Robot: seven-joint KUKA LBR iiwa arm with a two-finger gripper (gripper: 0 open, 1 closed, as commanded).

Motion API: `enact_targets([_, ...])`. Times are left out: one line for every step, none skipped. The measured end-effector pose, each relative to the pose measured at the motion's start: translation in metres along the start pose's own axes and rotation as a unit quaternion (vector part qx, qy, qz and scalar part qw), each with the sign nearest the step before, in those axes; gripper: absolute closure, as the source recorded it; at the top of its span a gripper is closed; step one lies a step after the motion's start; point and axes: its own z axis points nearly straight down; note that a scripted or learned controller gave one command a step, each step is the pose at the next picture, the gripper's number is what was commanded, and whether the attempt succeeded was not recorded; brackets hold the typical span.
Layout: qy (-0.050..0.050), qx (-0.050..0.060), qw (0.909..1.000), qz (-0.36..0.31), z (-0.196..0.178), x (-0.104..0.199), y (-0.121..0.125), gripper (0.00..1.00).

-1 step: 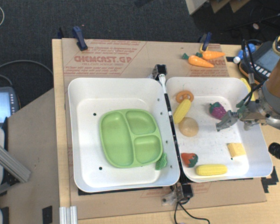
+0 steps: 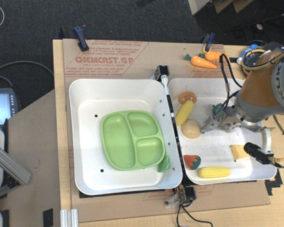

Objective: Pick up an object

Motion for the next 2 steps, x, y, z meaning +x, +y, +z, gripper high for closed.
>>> enact_targets([0.0, -0.007, 1.0, -0.002, -0.002, 0.035, 0.066, 0.0])
enact_targets([-0.003, -0.006, 1.0, 0.001, -0.003, 0.06, 0.041, 0.0])
